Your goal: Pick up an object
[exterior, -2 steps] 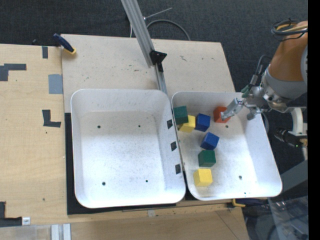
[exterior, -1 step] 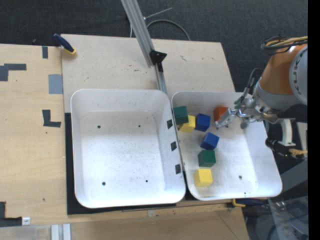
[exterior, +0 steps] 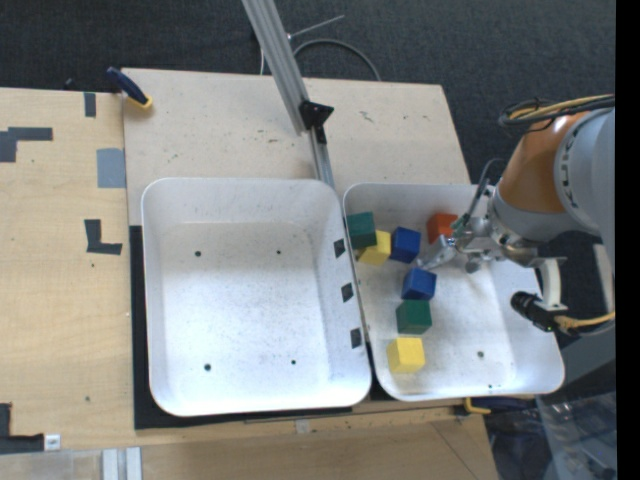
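Blue cube (exterior: 419, 284) lies in the right bin (exterior: 500, 368), just below the gripper (exterior: 447, 251), whose finger state cannot be told. Orange cube (exterior: 441, 227) sits just above the gripper; green cube (exterior: 413, 317) directly below the blue one.

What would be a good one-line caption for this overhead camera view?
Robot hand reaches into the right bin among coloured cubes, near a blue cube.

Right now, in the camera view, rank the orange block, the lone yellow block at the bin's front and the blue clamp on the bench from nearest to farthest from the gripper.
1. orange block, beside the gripper in the right bin.
2. yellow block, near that bin's front edge.
3. blue clamp, far across the bench, upper left.
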You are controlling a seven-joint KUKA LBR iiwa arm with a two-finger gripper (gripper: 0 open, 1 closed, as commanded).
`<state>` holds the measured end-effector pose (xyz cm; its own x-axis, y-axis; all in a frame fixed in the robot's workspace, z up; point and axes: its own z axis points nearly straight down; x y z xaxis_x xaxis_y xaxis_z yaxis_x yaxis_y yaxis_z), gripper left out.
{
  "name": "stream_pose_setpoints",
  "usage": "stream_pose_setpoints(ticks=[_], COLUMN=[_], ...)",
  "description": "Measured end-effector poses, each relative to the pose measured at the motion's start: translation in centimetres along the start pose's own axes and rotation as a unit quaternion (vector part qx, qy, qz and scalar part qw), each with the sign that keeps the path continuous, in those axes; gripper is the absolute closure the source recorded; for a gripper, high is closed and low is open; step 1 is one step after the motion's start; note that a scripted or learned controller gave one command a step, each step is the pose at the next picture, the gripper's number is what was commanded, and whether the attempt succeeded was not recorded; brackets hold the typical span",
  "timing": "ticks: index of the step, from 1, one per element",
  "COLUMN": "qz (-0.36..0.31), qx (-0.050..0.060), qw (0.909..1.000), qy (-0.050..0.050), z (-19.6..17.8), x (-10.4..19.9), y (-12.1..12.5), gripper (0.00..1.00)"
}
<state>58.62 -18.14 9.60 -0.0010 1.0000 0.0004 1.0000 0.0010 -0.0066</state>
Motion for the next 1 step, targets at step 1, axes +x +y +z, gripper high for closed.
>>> stream_pose_setpoints(ticks=[1], qz=[-0.001], qx=[-0.002], qw=[1.0], qy=[0.0], z=[-1.32], x=[0.06], y=[0.13], gripper=[1.0])
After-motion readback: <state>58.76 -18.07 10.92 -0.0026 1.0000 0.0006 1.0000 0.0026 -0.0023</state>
